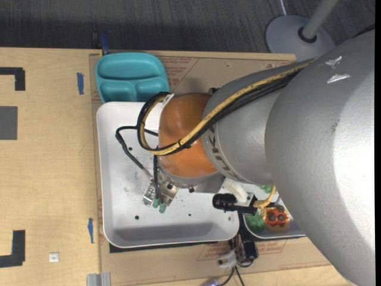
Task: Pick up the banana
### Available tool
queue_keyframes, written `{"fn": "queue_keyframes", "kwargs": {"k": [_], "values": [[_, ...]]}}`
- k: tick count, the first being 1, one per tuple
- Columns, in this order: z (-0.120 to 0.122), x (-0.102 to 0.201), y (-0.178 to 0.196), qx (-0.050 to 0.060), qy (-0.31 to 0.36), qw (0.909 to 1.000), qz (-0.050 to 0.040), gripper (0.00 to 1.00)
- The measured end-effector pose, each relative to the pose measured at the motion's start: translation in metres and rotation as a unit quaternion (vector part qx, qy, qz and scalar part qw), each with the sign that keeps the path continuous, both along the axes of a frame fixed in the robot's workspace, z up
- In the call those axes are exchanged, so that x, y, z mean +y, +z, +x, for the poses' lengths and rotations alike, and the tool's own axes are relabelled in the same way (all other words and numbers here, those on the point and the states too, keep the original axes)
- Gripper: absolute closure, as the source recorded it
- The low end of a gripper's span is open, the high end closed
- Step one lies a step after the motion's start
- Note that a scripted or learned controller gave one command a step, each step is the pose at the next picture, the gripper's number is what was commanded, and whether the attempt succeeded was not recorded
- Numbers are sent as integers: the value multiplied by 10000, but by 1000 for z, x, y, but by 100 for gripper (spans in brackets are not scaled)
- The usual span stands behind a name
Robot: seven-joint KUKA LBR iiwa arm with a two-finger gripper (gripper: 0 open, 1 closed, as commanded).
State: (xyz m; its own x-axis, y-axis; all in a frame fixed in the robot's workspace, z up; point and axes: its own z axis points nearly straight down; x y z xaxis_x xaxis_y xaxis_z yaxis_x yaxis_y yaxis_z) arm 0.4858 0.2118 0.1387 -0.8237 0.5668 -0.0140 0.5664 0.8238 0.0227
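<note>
- Where arm (286, 136) reaches over left white bin (113, 177), gripper (158, 200) sits low, near bin floor.
- Grip state: cannot tell.
- Teal tray (131, 79) beyond bin.

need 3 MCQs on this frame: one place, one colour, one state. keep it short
1. Where is the gripper?
A. Over the left white bin
B. Over the teal tray
C. Over the bare bench

2. What colour is the tray behind the left bin?
A. Red
B. Teal
C. Black

3. Is the banana between the gripper's fingers?
A. Yes, lifted clear
B. Yes, resting on the bin floor
C. No banana is seen there

Key: 1 A, the fingertips hang above that bin's floor. 2 B, the compartmented tray is teal. 3 C, only white bin floor shows around the fingertips.
</note>
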Motion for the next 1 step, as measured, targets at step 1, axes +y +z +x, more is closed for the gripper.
{"fn": "queue_keyframes", "kwargs": {"k": [1], "values": [[1, 1, 10, -17, 0, 10000, 8, 100]]}}
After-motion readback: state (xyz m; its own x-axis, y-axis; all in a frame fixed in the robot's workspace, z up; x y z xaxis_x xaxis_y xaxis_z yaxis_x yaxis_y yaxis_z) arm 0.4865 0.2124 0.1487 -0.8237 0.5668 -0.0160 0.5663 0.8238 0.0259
